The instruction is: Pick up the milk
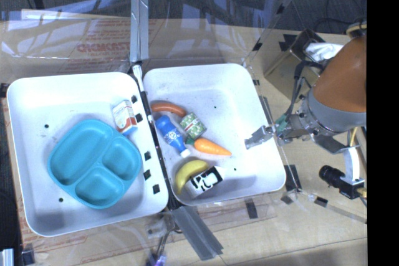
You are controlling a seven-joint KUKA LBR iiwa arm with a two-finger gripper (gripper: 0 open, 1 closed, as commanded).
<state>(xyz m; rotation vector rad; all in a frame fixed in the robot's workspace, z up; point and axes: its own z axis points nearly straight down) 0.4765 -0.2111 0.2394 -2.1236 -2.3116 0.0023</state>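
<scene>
The milk (123, 115) is a small white carton with a red-orange label. It lies in the left bin (37, 96), close to that bin's right wall and just past the upper right corner of the blue plate (95, 162). My gripper (255, 138) hangs over the right edge of the right bin (212, 75), far to the right of the milk. Nothing shows in its grasp. The grey arm with its orange band (343, 81) reaches in behind it from the right.
The right bin holds a sausage (168, 108), a blue bottle (171, 135), a green can (193, 126), a carrot (212, 147), a banana (187, 172) and a black-and-white item (207, 179). A raised divider (153, 152) separates the bins.
</scene>
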